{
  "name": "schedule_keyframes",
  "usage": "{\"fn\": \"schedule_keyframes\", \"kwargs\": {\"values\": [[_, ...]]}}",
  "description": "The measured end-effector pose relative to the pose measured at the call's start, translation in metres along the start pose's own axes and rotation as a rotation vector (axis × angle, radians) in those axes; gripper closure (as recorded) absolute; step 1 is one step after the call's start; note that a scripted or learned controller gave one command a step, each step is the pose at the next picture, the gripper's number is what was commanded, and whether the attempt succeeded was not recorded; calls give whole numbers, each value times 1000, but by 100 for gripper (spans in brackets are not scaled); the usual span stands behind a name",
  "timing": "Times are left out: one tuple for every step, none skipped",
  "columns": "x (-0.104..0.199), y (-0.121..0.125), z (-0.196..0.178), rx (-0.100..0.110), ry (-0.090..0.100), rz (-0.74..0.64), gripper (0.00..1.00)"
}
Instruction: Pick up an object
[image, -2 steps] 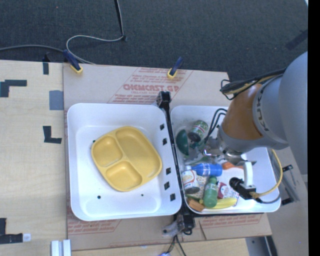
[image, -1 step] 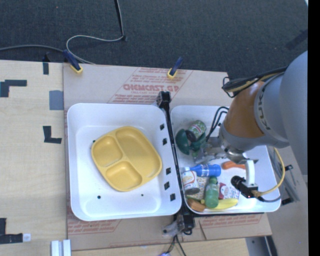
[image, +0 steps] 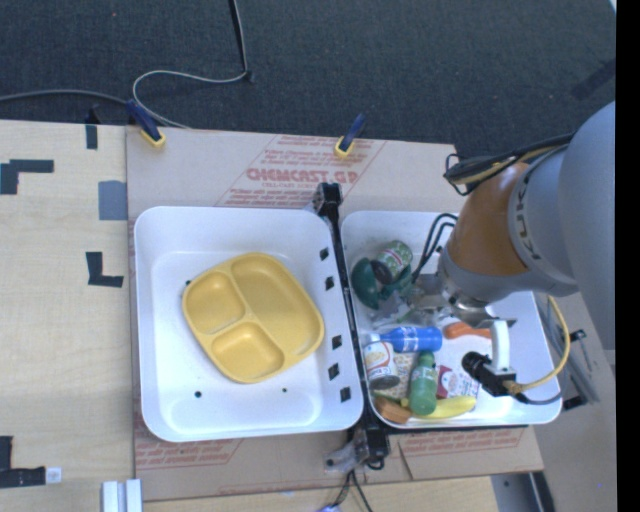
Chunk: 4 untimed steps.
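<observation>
Left bin (image: 160, 300): one yellow tray (image: 252, 316), three-compartment, lain flat near the middle.

Right bin (image: 545, 405): a heap of small goods, crowded toward the divider. Listed: green cup (image: 370, 282), can (image: 397, 256) just behind it, blue bottle (image: 412, 340) lain with its long axis left to right, green bottle (image: 423, 384) lain front to back, jar (image: 379, 363), banana (image: 450, 408) along the front wall.

Arm (image: 560, 215): entered from the right, bent down over the right bin; orange band (image: 487, 225) above the wrist.

Gripper (image: 440, 300): placed just right of the green cup and directly behind the blue bottle; its grasp state cannot be told. Nothing is seen held.

Judged nearest candidates: green cup, blue bottle. No object is lifted yet.
</observation>
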<state>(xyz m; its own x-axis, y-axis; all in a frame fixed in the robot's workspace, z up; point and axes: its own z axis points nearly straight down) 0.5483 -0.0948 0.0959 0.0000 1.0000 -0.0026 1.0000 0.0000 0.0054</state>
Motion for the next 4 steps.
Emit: {"fn": "schedule_keyframes", "kwargs": {"values": [[1,0,-9,1,2,-1,100],[1,0,-9,1,2,-1,0],[2,0,-18,2,4,-2,100],[2,0,-18,2,3,-2,0]]}}
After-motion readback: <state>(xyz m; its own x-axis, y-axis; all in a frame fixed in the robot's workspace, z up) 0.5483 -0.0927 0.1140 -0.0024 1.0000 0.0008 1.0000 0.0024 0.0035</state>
